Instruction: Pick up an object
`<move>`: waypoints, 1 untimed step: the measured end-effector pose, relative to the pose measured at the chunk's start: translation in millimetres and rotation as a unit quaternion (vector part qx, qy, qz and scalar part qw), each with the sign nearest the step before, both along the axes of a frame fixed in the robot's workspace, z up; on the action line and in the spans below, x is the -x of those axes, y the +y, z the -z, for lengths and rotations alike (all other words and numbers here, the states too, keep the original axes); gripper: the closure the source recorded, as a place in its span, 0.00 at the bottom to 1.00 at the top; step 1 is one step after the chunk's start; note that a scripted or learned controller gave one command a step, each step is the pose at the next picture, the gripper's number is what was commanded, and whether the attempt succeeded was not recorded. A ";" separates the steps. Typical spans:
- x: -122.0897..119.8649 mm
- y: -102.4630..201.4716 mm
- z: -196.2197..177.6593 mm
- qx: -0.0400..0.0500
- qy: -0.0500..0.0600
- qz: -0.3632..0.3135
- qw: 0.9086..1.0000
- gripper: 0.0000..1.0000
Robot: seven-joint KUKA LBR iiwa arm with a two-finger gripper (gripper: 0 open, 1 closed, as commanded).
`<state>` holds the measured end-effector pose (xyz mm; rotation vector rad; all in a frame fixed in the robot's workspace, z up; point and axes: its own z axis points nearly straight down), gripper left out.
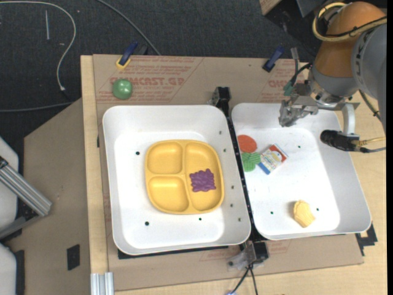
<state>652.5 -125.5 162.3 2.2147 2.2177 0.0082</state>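
From the camera fixed above the bench, the grey arm with its orange band reaches in from the right, and its two-finger gripper (293, 117) hangs over the upper edge of the right-hand shallow white bin (344, 183). The metal fingers point down with nothing between them; whether they are spread or pressed together I cannot tell at this size.

In that bin, just below and left of the gripper, lie a flat orange-red disc (247, 143), a small green leafy piece (250, 160) touching it from below, and a small white, red and blue box (272, 159) just beside them. A yellow lumpy toy piece (303, 213) sits well apart, near the bin's lower edge. The left-hand bin (123, 134) bears a yellow three-part plate (166, 158) with a purple grape cluster (202, 180) in its lower right compartment. A green ball (123, 89) rests on the cardboard outside the bins.

The box looks like the nearest graspable target. Its long axis runs diagonally, from upper right down to lower left.

The risk is crowding: a descent onto the box could clip the green piece or the disc and push them aside, and fingers not aligned across the box's short side may slide off it.
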 end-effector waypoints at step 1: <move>2.8 4.7 -63.7 0.000 0.000 0.000 1.000 1.00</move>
